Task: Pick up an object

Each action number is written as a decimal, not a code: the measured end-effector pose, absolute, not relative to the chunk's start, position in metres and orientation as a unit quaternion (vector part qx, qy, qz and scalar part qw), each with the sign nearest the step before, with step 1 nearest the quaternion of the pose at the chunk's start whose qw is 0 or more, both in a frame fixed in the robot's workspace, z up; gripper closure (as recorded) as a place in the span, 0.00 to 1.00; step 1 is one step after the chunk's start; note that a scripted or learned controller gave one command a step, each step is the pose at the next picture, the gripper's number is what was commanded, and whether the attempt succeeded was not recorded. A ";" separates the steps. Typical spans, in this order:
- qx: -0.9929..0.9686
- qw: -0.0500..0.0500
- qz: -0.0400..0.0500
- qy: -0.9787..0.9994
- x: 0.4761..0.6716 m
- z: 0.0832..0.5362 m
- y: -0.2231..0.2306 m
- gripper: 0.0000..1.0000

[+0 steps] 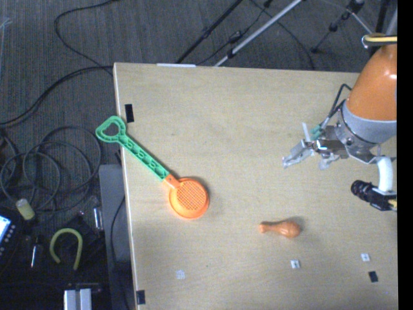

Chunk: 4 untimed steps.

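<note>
Mostly bare wood bench, dark carpet w/ cables, tool fingers spread, holding nothing.

Green-handled strainer w/ orange mesh, small orange pear-shaped toy, tan bench top.

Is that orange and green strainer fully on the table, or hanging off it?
Hanging off. The strainer lies flat, its orange mesh head on the table, its green handle loop past the left edge.
</note>
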<state>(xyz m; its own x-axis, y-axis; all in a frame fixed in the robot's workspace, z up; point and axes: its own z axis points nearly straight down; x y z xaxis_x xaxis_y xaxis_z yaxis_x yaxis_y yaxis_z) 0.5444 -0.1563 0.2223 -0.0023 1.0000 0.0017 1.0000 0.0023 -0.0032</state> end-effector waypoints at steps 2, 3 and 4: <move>-0.564 0.000 0.000 -0.826 0.669 0.084 -0.120 0.00; -0.563 -0.001 0.000 -0.826 0.669 0.093 -0.119 1.00; -0.563 -0.001 0.000 -0.826 0.669 0.093 -0.119 0.00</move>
<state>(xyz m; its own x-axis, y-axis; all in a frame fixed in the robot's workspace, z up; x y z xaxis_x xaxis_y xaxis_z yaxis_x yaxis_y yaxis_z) 0.6690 -0.1188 0.0933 -0.3657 0.9307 -0.0019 0.9307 0.3657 0.0009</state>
